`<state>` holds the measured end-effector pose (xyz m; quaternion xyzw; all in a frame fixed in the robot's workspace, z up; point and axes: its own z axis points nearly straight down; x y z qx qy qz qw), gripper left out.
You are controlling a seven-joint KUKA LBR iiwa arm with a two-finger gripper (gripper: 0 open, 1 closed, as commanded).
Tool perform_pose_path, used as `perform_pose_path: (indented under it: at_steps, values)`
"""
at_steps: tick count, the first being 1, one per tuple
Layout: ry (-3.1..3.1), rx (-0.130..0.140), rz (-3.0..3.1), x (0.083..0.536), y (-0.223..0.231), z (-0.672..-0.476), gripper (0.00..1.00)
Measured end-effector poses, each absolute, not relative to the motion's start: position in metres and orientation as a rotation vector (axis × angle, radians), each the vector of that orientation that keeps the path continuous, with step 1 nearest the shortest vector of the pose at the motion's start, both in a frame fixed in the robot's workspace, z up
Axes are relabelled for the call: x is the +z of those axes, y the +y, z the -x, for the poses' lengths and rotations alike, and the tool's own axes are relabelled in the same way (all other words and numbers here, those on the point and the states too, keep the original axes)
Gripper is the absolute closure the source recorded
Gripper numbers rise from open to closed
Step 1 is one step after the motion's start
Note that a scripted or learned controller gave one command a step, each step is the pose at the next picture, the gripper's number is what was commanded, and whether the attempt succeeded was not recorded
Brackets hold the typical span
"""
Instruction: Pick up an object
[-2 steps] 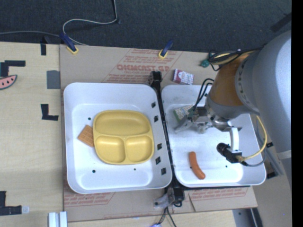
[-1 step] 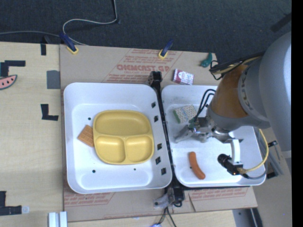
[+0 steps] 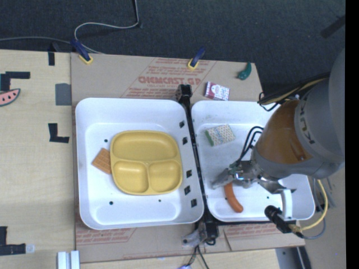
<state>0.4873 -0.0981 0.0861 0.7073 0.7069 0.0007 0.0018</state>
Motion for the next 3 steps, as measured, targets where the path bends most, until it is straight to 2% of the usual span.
perform_pose_path:
  at_steps: [1,2,3]
  values:
    - [2.218,0.002,-2.220,0.096,-0.099,-0.488,1.00]
    - [2.224,0.000,-2.220,0.225,-0.039,-0.499,1.00]
    - [2.225,-0.001,-2.219,0.253,0.011,-0.484,1.00]
